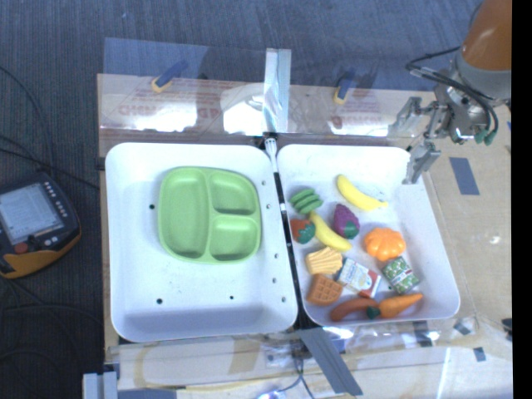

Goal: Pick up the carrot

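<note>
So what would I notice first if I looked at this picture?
Probably the bright green plate with three sections, sitting alone in the left bin. Next, the pile of colourful toy food in the right bin: two yellow bananas, a purple eggplant, an orange pumpkin, and the carrot near the front edge. The gripper hovers over that bin's far right corner.

orange carrot (397, 305) lies flat at the right bin's (440, 256) near edge.
</note>
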{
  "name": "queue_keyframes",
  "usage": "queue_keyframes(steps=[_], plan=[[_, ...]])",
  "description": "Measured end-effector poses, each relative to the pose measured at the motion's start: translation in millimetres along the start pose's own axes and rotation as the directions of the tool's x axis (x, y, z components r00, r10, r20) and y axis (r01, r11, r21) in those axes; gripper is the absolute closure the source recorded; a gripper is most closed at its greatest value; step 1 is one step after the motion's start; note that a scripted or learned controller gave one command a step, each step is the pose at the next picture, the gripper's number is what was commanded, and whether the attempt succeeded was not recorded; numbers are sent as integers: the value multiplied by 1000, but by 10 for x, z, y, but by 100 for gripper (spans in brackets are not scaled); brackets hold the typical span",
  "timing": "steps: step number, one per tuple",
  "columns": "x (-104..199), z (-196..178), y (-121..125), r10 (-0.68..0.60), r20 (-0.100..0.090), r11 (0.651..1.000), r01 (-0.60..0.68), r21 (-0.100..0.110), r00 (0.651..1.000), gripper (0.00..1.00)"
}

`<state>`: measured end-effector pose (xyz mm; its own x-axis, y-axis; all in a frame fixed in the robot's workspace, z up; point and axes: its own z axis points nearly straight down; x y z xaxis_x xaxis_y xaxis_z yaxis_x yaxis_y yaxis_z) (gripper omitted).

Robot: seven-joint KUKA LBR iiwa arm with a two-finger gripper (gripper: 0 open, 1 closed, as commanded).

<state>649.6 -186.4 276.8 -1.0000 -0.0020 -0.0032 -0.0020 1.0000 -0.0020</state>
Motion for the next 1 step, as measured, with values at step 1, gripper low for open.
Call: queue_keyframes(steps=[1], plan=[[396, 1134, 84, 73, -13, 997, -73, -4, 997, 0]])
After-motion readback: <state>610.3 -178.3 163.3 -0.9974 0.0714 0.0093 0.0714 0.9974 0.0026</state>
